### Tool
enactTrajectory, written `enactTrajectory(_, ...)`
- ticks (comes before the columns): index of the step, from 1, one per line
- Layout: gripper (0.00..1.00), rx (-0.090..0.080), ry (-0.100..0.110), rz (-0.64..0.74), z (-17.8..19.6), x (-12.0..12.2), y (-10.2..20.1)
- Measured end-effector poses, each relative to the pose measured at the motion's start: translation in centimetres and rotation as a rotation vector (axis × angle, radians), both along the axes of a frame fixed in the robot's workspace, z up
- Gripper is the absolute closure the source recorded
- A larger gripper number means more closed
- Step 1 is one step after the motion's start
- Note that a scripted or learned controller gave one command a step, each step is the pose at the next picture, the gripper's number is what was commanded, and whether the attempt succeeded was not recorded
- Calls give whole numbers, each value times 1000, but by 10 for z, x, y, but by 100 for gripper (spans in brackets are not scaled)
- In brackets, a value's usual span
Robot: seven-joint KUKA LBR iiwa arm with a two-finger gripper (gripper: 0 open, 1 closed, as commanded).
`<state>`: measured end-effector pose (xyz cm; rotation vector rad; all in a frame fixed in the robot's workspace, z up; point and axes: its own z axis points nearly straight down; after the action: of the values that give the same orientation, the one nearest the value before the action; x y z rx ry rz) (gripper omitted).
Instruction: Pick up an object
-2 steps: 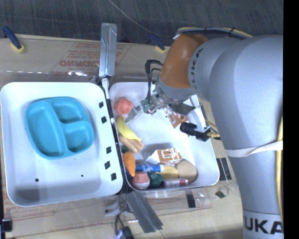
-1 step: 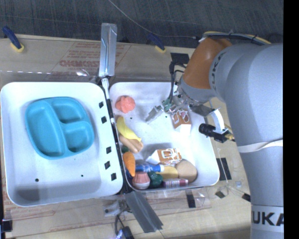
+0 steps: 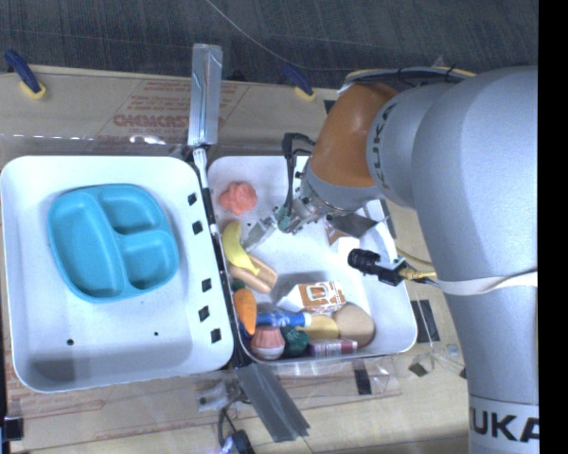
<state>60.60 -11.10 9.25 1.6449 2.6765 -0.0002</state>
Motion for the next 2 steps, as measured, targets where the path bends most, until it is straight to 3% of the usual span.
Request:
enactTrajectory(1, 0, -1, -3, 143, 47, 52, 7)
enactTrajectory(2, 0, 1, 4, -28, -1, 34, 8)
